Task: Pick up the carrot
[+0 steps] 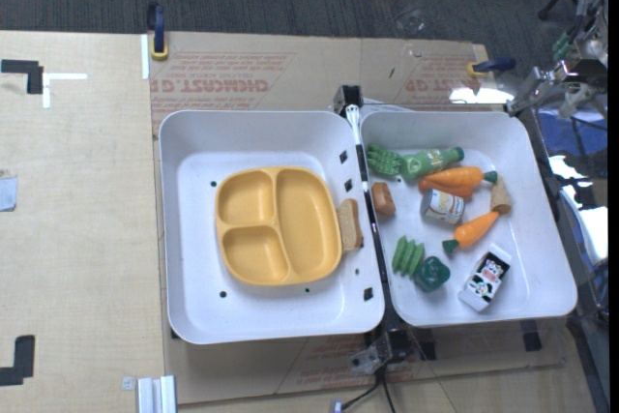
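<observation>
You have two shallow, glossy white bins with rounded corners, set side by side on brown cardboard (319, 73) over a pale wooden bench (68, 237).

The left bin (184, 305) holds two things. One is a smooth yellow plate (279, 225) moulded into three compartments. The other is a tan slice of bread (350, 225) that leans on the plate's right rim.

The right bin (537, 208) holds ten toy pieces, most of them plastic-looking:
- Two carrots, both orange, tapered and green-topped. The upper carrot (455, 178) lies across the middle of the bin, touching the top of a small round can (443, 205). The lower carrot (477, 228) lies slantwise, just right of the can and above a white milk carton (485, 280) with black patches.
- One green bottle (432, 159) lying on its side along the far part of the bin.
- One ridged green bunch (383, 160) at the bottle's left end.
- One brown bun (384, 199).
- One brownish cone (500, 196) near the right wall.
- One set of green pods (407, 254).
- One dark green lump (431, 274), too small for you to name with confidence.

Past the right bin's far corner, a tangle of metal and cable may be the gripper (571, 77). It is well apart from both carrots, and you cannot tell whether it is open or closed.
</observation>
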Robot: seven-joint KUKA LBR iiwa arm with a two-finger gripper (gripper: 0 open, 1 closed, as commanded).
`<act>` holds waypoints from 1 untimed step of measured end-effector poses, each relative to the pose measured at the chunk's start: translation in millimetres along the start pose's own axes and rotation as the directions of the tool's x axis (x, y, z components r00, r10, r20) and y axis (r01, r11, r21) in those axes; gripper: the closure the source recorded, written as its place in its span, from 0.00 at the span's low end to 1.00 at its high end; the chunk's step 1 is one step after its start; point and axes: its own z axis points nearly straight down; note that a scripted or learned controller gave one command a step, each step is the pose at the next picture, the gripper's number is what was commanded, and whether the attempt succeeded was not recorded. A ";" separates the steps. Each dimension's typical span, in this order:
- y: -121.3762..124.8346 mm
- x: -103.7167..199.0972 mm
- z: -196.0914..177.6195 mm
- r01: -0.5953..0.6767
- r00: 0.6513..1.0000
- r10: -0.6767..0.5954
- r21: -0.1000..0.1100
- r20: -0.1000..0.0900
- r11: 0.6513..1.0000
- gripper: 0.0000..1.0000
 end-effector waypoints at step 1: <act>-0.7 3.8 171.5 0.089 0.996 -0.089 -0.011 0.001 0.996 0.00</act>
